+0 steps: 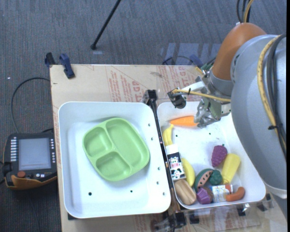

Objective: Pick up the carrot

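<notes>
Carrot point(182, 121) lying at far end of right bin point(249, 170), tip pointing toward left bin point(67, 129). Gripper point(203, 120) right at thick end of carrot, seemingly touching; fingers too blurred to tell whether apart or closed. Green divided plate point(116, 149) resting in left bin. Toy foods gathered at near end of right bin.
</notes>
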You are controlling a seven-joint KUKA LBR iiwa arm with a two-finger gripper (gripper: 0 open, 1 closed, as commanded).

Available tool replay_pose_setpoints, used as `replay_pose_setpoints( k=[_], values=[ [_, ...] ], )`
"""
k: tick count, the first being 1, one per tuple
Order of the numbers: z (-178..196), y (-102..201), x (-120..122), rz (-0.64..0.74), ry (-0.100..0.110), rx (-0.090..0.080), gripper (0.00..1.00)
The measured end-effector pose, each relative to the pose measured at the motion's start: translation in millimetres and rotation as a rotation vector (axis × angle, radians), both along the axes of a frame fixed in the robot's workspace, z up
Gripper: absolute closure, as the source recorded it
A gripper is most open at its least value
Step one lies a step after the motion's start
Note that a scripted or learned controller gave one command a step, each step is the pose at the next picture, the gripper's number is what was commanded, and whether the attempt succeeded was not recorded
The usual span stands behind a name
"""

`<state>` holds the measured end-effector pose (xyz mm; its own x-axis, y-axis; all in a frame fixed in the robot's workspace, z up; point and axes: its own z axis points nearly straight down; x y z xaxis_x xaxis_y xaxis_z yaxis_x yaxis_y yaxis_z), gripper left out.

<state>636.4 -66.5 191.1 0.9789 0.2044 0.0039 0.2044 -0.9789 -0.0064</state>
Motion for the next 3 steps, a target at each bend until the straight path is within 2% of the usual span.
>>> replay_pose_setpoints(
  k=[1,2,3],
  values=[
    [-4.8,-1.7,-2.7,-0.005,0.009,0.000,0.00],
    [-99.0,-16.4,-62.9,0.235,0.018,0.002,0.00],
    [-105.2,-22.3,-12.0,0.244,0.010,-0.001,0.00]
  ],
)
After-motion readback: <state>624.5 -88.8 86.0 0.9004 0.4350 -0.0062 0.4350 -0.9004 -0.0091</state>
